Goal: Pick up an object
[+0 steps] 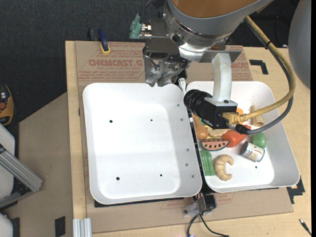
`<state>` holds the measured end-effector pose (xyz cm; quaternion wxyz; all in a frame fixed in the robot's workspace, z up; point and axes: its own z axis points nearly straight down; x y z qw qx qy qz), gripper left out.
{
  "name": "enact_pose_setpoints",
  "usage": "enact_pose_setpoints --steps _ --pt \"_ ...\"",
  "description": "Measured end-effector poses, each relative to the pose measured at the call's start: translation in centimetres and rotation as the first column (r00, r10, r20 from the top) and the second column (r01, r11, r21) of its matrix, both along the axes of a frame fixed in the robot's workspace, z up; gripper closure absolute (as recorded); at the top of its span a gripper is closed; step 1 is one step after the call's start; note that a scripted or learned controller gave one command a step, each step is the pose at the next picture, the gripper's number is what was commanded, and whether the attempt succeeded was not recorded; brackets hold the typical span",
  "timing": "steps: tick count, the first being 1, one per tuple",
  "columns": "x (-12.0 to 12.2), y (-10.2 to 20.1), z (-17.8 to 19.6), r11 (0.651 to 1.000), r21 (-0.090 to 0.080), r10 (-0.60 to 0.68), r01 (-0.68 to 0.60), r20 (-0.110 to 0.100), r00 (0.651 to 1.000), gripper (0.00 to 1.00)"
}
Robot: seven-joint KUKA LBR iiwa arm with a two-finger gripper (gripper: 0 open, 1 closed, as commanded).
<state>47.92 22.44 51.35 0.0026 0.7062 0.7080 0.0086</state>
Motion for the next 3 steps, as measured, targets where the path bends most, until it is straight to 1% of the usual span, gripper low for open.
enact_pose_setpoints --steps 1,2,3 --pt "-0.2 0.0 -14.2 1.000 -0.015 -0.005 0.004 -0.030 1.000 1.00" --pt "0.0 0.0 3.2 1.000 0.001 -0.001 0.001 0.004 1.000 1.00" --pt "-0.2 0.0 -12.3 1.000 -0.016 -0.004 0.004 -0.031 1.000 1.00"
